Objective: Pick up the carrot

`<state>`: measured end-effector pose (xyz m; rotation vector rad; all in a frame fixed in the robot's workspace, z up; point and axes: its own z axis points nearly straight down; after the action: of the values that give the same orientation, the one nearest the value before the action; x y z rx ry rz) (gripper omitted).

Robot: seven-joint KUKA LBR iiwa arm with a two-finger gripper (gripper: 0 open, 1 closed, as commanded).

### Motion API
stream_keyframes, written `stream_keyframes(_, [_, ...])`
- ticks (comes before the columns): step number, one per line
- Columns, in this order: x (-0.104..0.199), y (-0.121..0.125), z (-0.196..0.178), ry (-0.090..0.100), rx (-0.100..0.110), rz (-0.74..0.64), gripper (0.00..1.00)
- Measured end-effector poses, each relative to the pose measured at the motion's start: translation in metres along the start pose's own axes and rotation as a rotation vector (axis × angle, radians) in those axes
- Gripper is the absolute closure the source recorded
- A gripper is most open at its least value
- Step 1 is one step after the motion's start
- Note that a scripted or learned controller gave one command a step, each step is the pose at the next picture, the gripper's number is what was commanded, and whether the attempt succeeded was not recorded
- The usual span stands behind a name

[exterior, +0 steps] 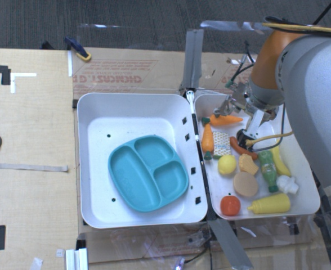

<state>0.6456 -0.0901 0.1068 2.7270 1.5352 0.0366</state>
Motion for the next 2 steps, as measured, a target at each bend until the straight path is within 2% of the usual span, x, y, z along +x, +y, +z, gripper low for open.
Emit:
stream_keyframes(1, [-0.022, -0.008, 0.006, -0.013, 0.008, 0.458, 0.0])
stream_keyframes(2, [-0.01, -0.001, 0.012, -0.024, 0.015, 0.744, 0.0])
